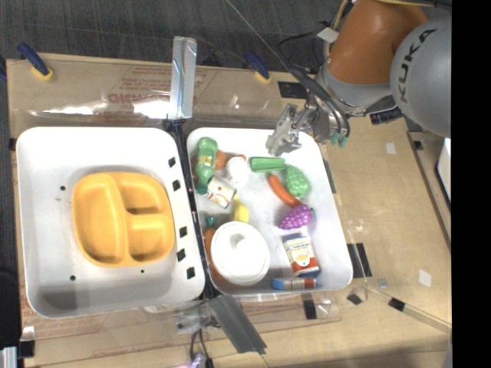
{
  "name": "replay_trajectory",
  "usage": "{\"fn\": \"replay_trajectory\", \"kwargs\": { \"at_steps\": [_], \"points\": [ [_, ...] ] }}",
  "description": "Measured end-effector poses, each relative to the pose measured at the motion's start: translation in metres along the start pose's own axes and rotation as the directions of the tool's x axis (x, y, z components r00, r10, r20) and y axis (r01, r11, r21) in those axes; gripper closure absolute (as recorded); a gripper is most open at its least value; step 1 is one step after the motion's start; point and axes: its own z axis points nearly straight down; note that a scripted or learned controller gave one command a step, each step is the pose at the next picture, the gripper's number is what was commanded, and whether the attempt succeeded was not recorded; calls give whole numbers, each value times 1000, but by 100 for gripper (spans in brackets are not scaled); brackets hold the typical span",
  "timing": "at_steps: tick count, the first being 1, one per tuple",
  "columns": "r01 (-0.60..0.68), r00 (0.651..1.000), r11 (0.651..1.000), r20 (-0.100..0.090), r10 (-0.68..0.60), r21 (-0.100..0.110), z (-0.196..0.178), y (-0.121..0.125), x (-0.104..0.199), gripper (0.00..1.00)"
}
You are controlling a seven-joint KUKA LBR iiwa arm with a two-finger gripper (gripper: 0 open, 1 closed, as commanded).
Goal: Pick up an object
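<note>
1. The hand (282, 138) hangs over the right bin's (331, 205) far edge; whether it is open and whether it grips anything, I cannot tell.
2. Just below it lie a green pepper (267, 163), carrot (282, 191) and purple grapes (296, 218).
3. Further below sits a white bowl (239, 253).
4. Well to its left, the left bin (38, 159) holds a yellow divided tray (123, 217).

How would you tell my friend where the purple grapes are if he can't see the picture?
Look at the right white bin, the one crowded with toy food. Find the orange carrot with the leafy green vegetable near its right side; just below them lie the purple grapes, above a small juice carton. They are the sole purple thing there, a bumpy little bunch.
</note>
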Motion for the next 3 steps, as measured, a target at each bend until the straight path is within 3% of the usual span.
{"fn": "replay_trajectory", "kwargs": {
  "at_steps": [2, 3],
  "points": [
    [3, 1000, 1000, 7, -3, 0, -22, 1, -2, 100],
    [249, 968, 968, -1, -249, 1, -15, -42, -13, 100]
  ]
}}
